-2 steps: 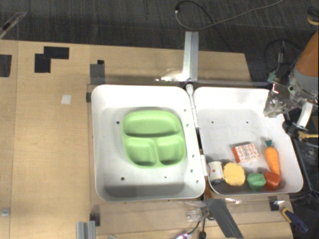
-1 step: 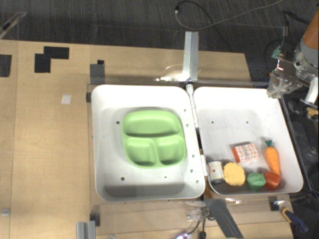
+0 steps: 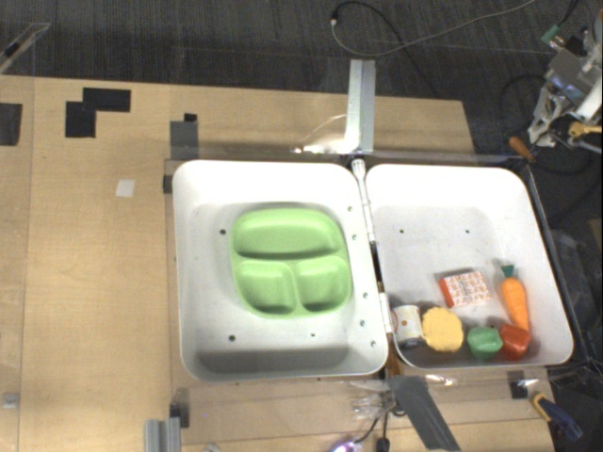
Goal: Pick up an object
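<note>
The carrot [image 3: 514, 299], smooth and tapered, lies near the right wall of the right bin [image 3: 443, 196], crowded by a red-and-white packet [image 3: 466, 289] and rounded yellow [image 3: 442, 330], green [image 3: 484, 342] and red [image 3: 514, 339] pieces. We cannot tell the finger state from here. We judge that such tight packing could make a slick piece slip or bring a neighbour up too.

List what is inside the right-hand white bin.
Along the right bin's near edge: a small can, a yellow piece, a green piece, a red piece, a toy carrot and a red-and-white packet. Anything beneath them is hidden.
</note>
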Available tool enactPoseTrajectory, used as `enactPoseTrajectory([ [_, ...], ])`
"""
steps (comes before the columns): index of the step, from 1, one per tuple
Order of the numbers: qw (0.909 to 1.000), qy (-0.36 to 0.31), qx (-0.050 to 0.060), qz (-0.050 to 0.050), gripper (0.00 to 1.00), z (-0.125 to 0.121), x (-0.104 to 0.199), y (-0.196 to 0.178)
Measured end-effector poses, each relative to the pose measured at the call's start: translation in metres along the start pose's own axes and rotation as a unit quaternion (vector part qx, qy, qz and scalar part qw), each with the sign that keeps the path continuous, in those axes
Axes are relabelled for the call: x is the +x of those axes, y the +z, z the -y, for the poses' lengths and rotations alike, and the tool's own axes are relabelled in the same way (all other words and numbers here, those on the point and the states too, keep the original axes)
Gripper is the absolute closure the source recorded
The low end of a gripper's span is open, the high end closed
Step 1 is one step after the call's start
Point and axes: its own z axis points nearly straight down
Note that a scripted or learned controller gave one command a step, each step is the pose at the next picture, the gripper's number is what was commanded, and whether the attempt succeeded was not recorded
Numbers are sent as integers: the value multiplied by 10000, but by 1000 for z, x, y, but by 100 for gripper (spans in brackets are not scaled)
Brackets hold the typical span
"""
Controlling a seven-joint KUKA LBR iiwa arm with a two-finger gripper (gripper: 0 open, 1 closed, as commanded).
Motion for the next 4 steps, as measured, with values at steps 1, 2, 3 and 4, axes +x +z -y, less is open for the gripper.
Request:
enactPoseTrajectory([
  [1,9926,1218,4,0,100,-1,-21,-101],
  [2,9877,1562,10,5,100,-5,-23,-82],
  [3,9594,2822,14,11,100,-8,-21,-104],
  [4,9521,3056,18,13,100,-8,-21,-104],
])
